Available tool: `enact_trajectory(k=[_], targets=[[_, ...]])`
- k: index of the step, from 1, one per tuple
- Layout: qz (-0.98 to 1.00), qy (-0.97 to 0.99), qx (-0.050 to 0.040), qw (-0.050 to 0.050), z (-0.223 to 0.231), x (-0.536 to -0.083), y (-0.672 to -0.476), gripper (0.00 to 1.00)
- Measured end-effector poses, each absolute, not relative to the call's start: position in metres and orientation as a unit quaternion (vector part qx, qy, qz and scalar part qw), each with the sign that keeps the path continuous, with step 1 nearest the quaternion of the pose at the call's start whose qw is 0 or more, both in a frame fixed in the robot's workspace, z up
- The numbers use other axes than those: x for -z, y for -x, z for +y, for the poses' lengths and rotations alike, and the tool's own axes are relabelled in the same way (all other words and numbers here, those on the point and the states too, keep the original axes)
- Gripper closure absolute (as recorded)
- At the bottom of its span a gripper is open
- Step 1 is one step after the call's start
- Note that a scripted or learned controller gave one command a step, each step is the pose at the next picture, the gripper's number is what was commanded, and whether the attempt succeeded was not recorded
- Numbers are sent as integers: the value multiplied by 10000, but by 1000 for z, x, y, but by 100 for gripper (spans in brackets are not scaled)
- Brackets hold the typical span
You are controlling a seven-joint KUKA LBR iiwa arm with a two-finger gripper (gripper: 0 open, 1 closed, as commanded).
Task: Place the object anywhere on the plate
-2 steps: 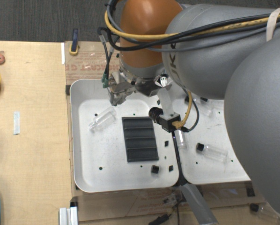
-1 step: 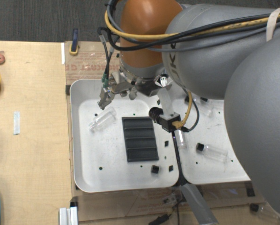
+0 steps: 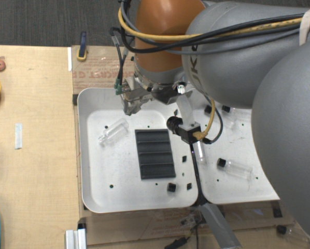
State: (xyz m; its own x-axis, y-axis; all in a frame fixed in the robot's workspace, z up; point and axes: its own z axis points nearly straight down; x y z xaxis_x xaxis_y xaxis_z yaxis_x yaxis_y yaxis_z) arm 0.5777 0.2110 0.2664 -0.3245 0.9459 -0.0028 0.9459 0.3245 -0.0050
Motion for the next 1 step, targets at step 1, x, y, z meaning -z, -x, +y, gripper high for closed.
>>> enact_trajectory(k=[1], targets=[[-8137, 5813, -29, 3, 211, -266, -578, 0]])
